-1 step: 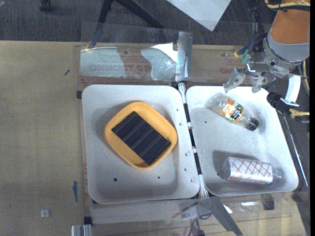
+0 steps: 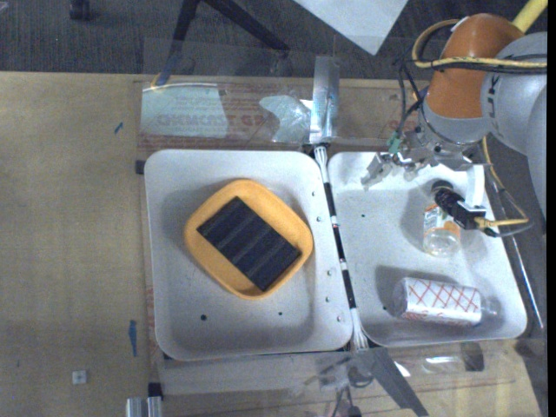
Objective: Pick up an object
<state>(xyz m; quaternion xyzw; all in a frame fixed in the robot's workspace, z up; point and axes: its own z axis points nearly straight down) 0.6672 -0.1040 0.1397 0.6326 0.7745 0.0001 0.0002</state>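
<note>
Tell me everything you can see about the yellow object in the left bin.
The yellow object is a rounded square, like a thick pad or shallow dish, with a dark ribbed rectangular panel on top. It looks like plastic or foam. It lies flat, turned at an angle, near the middle of the left bin, resting on the bin floor. Nothing else touches it.

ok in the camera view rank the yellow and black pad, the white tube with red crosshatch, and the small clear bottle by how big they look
Largest to smallest:
1. yellow and black pad, left bin
2. white tube with red crosshatch, right bin
3. small clear bottle, right bin

All lie at similar depth, so the order seems safe.
</note>
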